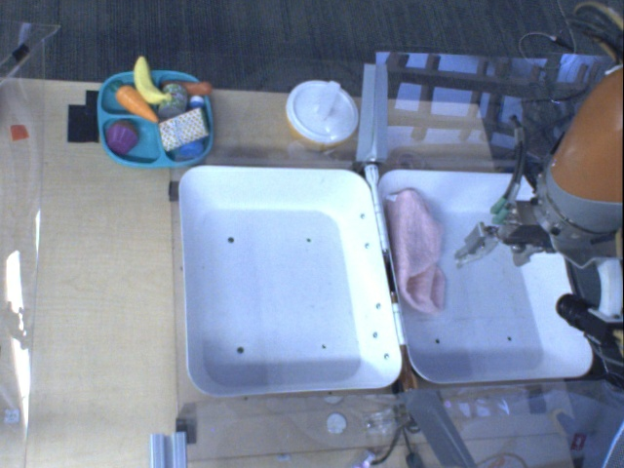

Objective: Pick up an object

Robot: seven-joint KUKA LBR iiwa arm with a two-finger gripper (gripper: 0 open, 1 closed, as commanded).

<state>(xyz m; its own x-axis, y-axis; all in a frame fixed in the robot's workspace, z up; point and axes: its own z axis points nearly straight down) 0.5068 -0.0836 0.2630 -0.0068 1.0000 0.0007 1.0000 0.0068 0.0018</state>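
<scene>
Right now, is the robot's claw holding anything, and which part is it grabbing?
Nothing is held. The two-finger gripper hangs open over the right white bin, beside the crumpled pink cloth, apart from it.

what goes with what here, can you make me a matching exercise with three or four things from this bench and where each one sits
Things:
1. pink towel
2. blue tray of toy food
3. white lidded cup
4. gripper

Places:
A. on the bench behind the left bin
B. far left corner of the bench
C. over the right bin, right of the towel
D. along the right bin's left wall

Pairs: 1-D, 2-B, 3-A, 4-C
</scene>
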